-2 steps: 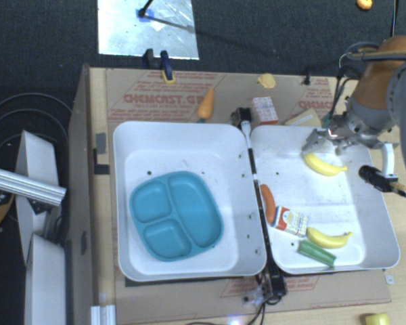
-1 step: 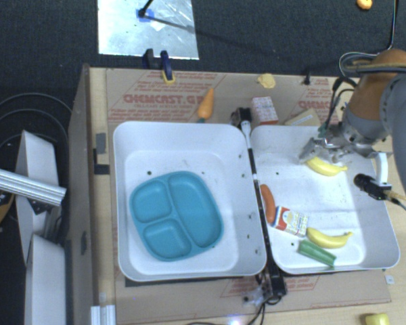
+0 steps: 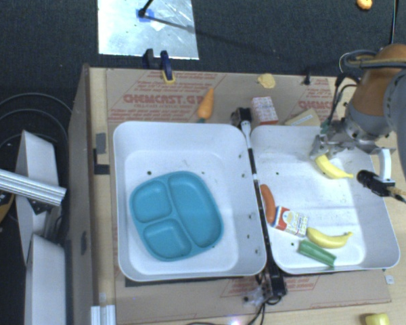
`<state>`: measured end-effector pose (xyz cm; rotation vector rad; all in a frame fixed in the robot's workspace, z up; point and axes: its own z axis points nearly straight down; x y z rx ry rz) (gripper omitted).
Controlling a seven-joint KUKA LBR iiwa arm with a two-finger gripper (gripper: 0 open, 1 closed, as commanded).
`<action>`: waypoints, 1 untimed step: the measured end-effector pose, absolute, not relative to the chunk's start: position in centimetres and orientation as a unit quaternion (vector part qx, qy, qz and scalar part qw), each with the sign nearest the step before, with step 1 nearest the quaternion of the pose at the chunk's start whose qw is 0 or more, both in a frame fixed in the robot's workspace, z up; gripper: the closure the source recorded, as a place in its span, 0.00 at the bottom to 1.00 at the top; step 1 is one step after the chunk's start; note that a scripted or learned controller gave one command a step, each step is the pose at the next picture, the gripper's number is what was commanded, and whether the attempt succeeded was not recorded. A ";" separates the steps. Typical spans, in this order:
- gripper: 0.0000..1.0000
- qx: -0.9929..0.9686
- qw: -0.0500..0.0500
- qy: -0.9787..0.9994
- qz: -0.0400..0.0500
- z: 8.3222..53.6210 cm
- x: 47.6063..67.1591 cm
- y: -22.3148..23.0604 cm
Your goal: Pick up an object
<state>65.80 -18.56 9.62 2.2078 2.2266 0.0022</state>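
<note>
Banana (image 3: 333, 168) under hand (image 3: 325, 147) (grip unclear), right bin (image 3: 382, 249), blue tray (image 3: 176, 214) in left bin (image 3: 132, 147).

I am reading "CHEMCAST" in red print on the brown board (image 3: 164, 92) lying behind the left bin (image 3: 183, 202); the letters after that word are blurring out. More red print is showing on the same board behind the right bin (image 3: 325, 202), too faint for me to read. The small carton's (image 3: 290, 221) label is staying illegible too.
</note>
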 end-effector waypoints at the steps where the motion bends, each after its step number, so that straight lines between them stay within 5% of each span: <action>1: 1.00 0.703 0.002 0.711 0.003 19.0 67.1 -7.4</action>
